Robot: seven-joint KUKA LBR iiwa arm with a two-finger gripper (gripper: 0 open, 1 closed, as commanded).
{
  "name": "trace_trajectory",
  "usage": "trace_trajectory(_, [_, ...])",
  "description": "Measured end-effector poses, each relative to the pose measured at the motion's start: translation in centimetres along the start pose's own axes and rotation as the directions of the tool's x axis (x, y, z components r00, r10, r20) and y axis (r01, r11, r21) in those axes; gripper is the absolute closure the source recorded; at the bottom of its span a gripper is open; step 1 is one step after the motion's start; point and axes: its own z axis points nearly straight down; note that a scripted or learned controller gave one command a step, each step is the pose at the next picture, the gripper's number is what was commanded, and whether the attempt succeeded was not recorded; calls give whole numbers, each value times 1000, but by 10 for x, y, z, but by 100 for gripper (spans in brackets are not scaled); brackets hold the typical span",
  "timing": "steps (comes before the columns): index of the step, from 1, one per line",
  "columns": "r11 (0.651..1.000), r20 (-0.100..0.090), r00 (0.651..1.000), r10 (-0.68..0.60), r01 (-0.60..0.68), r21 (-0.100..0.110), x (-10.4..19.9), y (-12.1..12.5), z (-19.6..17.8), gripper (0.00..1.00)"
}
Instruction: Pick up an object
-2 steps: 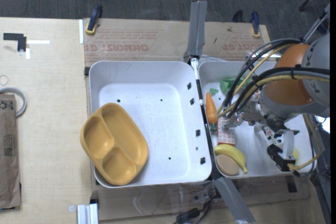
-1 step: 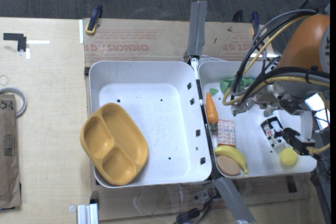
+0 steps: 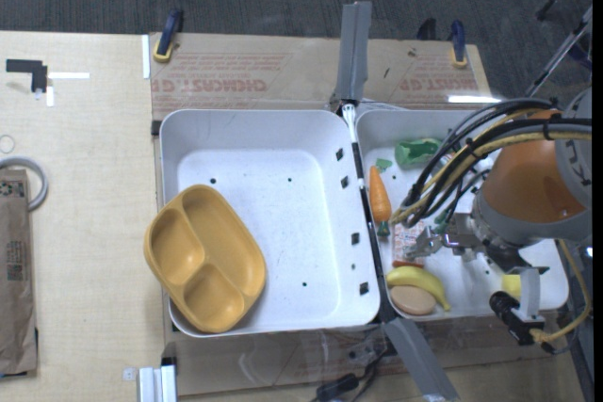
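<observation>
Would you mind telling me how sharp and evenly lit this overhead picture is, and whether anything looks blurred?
Camera view: lighting is even and soft, with faint shadows under the yellow tray; the left bin shows mild glare on its white floor; the carrot and banana are fairly sharp; the arm and its cables look slightly soft.

Grey arm (image 3: 565, 174) with a rounded orange band (image 3: 528, 179) above the wrist. Black and yellowish cables (image 3: 452, 160) looping over it. Metallic tool (image 3: 443, 238) with small black fittings.

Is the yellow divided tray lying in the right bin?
No, the yellow divided tray lies in the left bin, over its near-left corner.
</observation>
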Motion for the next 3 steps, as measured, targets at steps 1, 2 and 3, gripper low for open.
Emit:
trace_trajectory(1, [998,0,998,-60,60,6,40,-3,-96,0])
trace_trajectory(2, [982,0,982,-191,191,6,106,-6,-96,0])
trace_trajectory(3, [949,12,949,-316,316,4,174,-9,-68,0])
